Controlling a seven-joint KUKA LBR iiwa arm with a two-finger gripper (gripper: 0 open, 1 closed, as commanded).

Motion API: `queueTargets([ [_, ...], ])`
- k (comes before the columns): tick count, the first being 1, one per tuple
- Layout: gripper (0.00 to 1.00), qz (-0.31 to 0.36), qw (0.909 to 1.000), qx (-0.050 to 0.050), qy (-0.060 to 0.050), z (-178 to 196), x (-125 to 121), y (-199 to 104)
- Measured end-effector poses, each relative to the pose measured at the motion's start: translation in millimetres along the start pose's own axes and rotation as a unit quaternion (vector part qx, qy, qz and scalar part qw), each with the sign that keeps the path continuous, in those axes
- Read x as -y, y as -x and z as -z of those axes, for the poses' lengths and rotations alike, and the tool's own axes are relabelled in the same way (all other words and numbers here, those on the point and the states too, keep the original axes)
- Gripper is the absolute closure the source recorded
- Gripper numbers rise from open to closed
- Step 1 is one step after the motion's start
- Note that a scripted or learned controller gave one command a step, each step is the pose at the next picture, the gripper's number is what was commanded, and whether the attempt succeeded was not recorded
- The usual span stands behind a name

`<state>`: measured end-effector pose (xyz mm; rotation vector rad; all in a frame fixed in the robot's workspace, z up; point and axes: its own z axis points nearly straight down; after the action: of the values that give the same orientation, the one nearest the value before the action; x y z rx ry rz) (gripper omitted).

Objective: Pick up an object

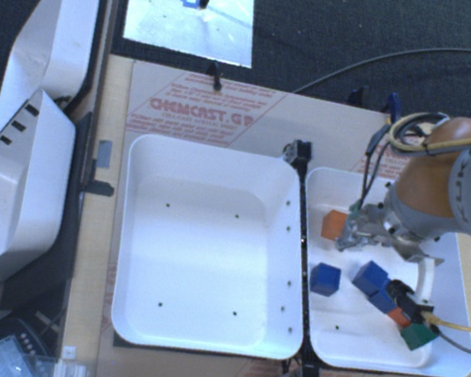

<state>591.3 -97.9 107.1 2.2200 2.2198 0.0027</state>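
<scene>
Arm — claw beside orange block

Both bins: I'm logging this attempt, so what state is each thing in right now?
Left bin: upright on the bench, white floor showing.
Right bin: upright, holds the blocks.
Orange block: on the bin floor, beside the gripper.
Blue block: loose, lying apart from the others.
Second blue block: lying against a cluster near the bin's right side.
Green block: at the cluster's near end.
Gripper: low inside the right bin.
</scene>
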Motion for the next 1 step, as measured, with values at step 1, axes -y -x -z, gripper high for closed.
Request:
queueTargets([
  [1, 1.00, 0.041, 0.9992, 0.000, -0.001, -20.8, -0.4, -5.9],
])
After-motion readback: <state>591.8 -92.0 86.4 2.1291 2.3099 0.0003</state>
